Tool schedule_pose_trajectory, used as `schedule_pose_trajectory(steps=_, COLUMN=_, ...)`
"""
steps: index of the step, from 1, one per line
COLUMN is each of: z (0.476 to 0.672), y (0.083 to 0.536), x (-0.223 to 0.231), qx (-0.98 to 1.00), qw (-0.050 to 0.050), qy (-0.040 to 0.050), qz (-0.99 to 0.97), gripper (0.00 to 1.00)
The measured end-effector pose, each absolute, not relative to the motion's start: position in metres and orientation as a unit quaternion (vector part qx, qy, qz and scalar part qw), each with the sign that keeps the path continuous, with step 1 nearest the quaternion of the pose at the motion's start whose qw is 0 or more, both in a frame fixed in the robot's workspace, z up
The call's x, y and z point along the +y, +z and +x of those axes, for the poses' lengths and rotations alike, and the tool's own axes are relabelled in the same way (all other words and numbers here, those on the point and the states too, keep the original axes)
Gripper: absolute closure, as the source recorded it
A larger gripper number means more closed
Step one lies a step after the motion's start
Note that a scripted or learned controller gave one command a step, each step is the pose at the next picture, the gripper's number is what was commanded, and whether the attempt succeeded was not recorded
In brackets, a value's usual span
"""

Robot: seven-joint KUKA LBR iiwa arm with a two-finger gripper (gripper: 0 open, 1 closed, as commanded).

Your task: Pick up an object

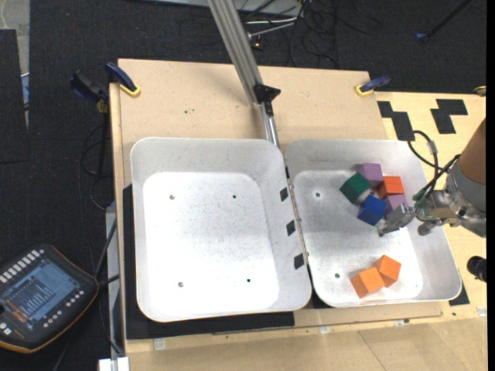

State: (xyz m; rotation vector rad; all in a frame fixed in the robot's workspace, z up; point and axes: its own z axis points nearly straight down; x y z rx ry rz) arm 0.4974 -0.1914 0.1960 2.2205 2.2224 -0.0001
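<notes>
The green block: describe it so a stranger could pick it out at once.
Look in the right bin, the one nearer the arm. In its upper half sits a tight cluster of blocks; the green block is at the cluster's left edge, beside the purple block and above the blue block. It is the one green block there.

Two white bins (209, 149), three orange blocks (368, 282), two purple blocks (372, 171), one green block (356, 187), one blue block (373, 209).

Robotics lab: teach pendant (35, 298), clamped bench (201, 99), floor cables (290, 22)
</notes>
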Motion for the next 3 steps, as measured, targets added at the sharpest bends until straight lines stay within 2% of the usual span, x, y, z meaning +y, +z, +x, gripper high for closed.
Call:
schedule_pose_trajectory(steps=1, z=0.497, y=0.196, x=-0.192, qx=0.707, qw=0.000, qy=0.0001, qz=0.707, gripper=0.00)
schedule_pose_trajectory(steps=3, z=0.502, y=0.094, x=-0.198, qx=0.707, qw=-0.001, qy=-0.0008, qz=0.707, gripper=0.00)
